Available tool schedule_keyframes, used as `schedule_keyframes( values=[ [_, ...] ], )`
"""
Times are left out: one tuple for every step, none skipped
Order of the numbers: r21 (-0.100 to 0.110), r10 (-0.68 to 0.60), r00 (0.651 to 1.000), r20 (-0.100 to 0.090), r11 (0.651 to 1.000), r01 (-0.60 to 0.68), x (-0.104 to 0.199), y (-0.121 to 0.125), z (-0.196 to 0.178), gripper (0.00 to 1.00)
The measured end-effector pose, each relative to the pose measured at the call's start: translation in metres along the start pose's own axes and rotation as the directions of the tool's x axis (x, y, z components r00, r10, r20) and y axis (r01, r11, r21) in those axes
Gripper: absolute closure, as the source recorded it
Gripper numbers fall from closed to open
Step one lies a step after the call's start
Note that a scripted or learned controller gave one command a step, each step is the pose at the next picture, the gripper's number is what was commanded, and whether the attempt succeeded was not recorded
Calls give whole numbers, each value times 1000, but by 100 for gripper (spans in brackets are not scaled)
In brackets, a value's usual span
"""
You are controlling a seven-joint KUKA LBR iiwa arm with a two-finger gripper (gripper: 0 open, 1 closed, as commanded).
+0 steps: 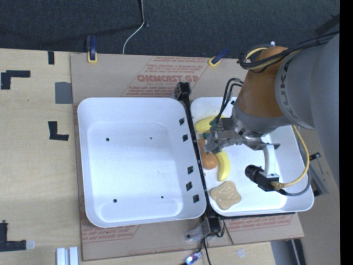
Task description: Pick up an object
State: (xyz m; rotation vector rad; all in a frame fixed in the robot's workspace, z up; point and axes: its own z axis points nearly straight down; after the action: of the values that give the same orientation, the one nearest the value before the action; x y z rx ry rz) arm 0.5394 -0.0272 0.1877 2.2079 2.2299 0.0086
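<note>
Here, two white bins [132, 214] sit on cardboard [160, 76] over a wooden bench [33, 164]. My gripper [212, 143] hangs in the right bin, just above an orange ball [209, 161] and a banana [223, 166]; a cracker [225, 195] lies nearer the front.

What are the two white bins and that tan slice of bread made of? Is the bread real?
The bins look like moulded plastic: smooth, slightly glossy, with rounded corners. The slice of bread is probably a plastic or foam toy: its tan surface looks even and its edge neat, though the view is too coarse to be sure.
</note>
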Motion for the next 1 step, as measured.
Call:
schedule_keyframes(
  values=[
    [3,2,1000,1,1000,-2,60,21,-80,100]
  ],
)
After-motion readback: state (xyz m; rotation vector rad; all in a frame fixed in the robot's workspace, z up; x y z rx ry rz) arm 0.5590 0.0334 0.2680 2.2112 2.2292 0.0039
